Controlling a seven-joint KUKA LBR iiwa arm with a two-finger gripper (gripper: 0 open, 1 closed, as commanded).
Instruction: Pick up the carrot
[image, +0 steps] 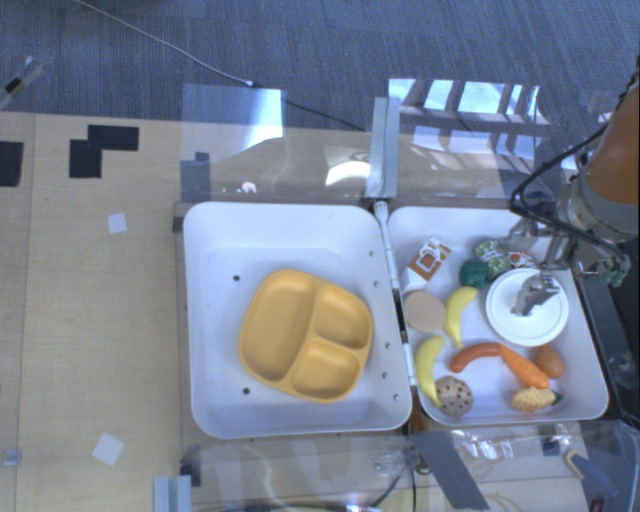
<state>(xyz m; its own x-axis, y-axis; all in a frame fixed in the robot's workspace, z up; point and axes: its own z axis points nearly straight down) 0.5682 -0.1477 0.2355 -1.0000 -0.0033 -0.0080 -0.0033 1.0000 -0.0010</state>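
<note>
- Two white bins side by side on the desk (90, 330): left bin (215, 300), right bin (590, 385).
- Left bin: yellow divided tray (305, 333), lying a bit askew.
- Right bin, crowded: carrot (523, 366) low in the bin, slanting down to the right, its upper end touching a red sausage (475, 354), just below the white plate (527, 306).
- Beside the carrot's lower end: small orange ball (549, 361); below it, corn cob (533, 400).
- Further left: two bananas (459, 309) (428, 366), a cookie (453, 396), a tan disc (424, 312), a small carton (429, 258).
- Green things (476, 272) just left of the plate's top.
- Pincer (538, 293) hanging over the white plate, grey arm (610, 180) reaching in from the right edge.
- Pincer fingers open, nothing between them.
- Carrot apart from the pincer, resting on the bin floor.
</note>
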